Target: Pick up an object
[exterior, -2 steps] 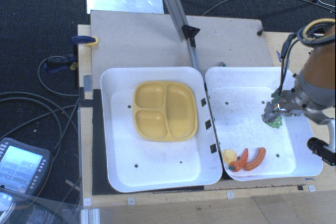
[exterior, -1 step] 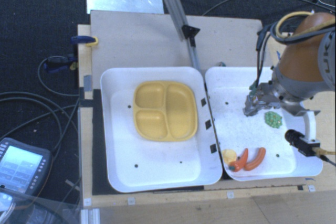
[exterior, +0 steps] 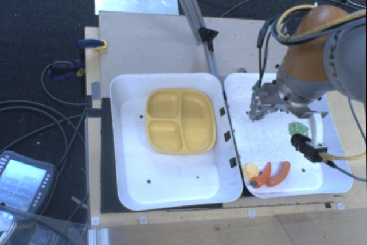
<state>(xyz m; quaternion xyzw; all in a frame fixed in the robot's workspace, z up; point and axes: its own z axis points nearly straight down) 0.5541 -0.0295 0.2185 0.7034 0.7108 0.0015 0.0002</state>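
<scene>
My gripper (exterior: 256,110) hangs over the upper left part of the right bin (exterior: 266,143), above bare white floor. At that bin's front edge lie a small yellow piece (exterior: 250,170), an orange-red carrot-like toy (exterior: 261,176) and an orange sausage (exterior: 279,174), close together. A small green object (exterior: 298,128) sits at the right side, next to a white piece (exterior: 316,126). None of these is at the gripper. The wrist and orange band hide the bin's far right corner.
The left bin (exterior: 172,195) holds a yellow divided plate (exterior: 180,121). A black plug on a yellow cable (exterior: 307,148) hangs over the right bin. A grey pole (exterior: 189,0) slants down to the bins' shared back edge.
</scene>
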